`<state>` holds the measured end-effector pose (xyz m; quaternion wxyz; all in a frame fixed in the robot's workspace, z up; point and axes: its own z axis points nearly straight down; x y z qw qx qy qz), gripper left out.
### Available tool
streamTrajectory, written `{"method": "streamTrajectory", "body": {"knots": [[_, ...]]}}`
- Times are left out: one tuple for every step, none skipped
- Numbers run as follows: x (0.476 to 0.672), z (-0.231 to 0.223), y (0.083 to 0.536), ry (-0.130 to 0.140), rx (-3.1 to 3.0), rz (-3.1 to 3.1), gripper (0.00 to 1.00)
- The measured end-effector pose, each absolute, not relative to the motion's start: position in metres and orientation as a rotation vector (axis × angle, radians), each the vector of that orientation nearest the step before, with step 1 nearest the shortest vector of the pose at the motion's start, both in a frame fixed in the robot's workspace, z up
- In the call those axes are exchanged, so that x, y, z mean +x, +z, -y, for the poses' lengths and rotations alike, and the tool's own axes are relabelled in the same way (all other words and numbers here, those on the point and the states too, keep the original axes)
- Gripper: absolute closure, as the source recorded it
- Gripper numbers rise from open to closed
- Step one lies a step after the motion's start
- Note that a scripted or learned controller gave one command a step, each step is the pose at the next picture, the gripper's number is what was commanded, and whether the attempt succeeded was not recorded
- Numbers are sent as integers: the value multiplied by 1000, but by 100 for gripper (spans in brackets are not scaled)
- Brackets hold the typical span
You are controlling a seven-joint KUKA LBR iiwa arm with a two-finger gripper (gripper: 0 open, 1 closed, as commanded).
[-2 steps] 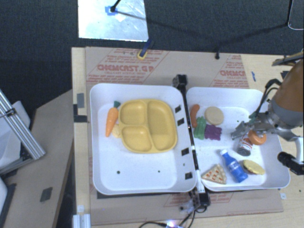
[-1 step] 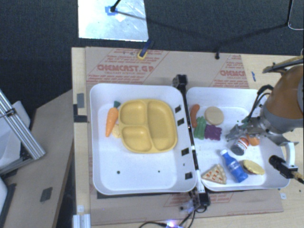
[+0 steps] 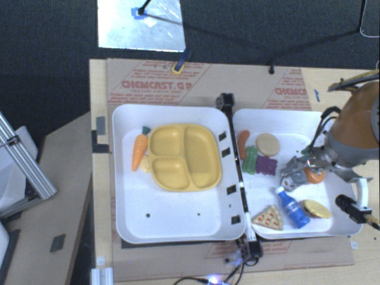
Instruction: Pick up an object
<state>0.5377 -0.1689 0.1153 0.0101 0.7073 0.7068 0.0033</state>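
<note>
Orange toy (image 3: 314,175) sits right at the claw (image 3: 295,176), on its arm side, in the right bin (image 3: 285,119). Claw state: cannot tell. Blue bottle (image 3: 292,207) just below the claw, long axis slanting down-right. Same bin: pizza slice (image 3: 268,218), purple (image 3: 266,165) and green (image 3: 250,159) toys. Left bin (image 3: 172,221): yellow tray (image 3: 183,157), carrot (image 3: 139,149).

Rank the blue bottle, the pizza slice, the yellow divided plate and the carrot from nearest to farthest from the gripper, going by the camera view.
Measured from the gripper in the right bin:
1. Blue bottle, just below the gripper, right bin.
2. Pizza slice, by the right bin's lower left corner.
3. Yellow divided plate, middle of the left bin.
4. Carrot, left of the plate, farthest.
</note>
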Motion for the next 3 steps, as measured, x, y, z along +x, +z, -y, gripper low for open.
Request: {"method": "streamTrajectory", "body": {"knots": [[534,166,120,4,2218,-2219,100],[543,162,167,5,2212,-2223,100],[545,162,221,6,2211,-2222,100]]}}
